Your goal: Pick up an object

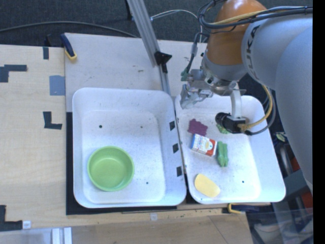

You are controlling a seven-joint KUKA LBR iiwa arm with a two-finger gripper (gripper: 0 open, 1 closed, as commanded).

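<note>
Since the claw [189,99] hangs over the right bin's [264,187] far-left corner, it's near the purple block [197,126] (can't tell its opening). Carton [203,145], green piece [222,154] and yellow piece [206,185] lie loose, ready for grabbing.

Left bin [167,136] white with fine dark speckles; lime-green bowl [110,168] inside. Right of the bowl, in the white right bin [264,187]: purple block [198,126], small carton [203,145] white with red and blue print, dark green piece [222,154], pale yellow piece [206,185]. Arm [284,44] grey, orange band [228,24].
</note>
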